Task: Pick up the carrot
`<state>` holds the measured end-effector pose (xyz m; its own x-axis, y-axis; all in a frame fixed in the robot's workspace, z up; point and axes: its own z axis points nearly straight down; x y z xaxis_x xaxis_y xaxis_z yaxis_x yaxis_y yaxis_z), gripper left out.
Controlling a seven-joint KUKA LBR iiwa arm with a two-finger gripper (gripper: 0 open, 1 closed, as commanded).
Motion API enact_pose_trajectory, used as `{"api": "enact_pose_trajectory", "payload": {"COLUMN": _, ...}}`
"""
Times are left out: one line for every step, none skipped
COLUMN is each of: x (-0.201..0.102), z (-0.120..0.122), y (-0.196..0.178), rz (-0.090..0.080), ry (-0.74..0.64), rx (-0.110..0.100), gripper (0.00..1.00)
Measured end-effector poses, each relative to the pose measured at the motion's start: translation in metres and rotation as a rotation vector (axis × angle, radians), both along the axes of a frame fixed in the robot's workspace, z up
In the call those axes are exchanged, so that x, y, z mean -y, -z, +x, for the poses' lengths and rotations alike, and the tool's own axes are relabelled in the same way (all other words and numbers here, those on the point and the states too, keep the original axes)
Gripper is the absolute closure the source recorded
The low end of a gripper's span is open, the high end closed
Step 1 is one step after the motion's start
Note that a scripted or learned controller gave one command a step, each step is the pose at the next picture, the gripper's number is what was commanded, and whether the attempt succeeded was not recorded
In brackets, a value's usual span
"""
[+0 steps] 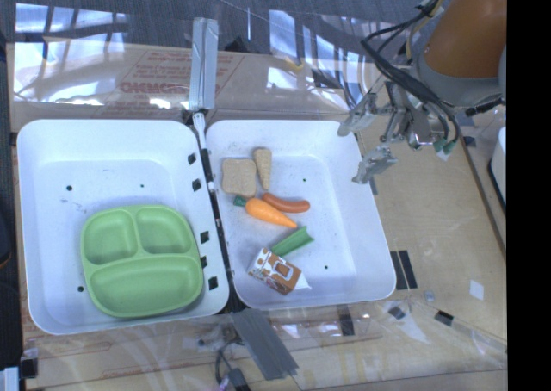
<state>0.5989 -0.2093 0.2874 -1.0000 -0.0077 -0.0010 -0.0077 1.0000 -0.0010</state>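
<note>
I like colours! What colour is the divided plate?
Light green plate, seen in the camera view.

The carrot [269,213] lies in the right bin [362,234], touching a sausage [287,203]. The gripper [372,139] hangs over that bin's far right edge, well apart from it.

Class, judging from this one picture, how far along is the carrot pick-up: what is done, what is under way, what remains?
Done: nothing visible; the orange toy carrot with a green stub lies on the floor of the right-hand shallow white bin, beside a red sausage. In hand: the claw hangs over that bin's right rim, apart from the carrot. Left: reaching, gripping, lifting.
</note>
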Motion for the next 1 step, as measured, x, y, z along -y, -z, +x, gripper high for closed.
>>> {"api": "enact_pose_trajectory", "payload": {"x": -0.0389, "z": 0.0194, "y": 0.1500, "rz": 0.005, "ry": 0.064, "rx": -0.012, "gripper": 0.00}}
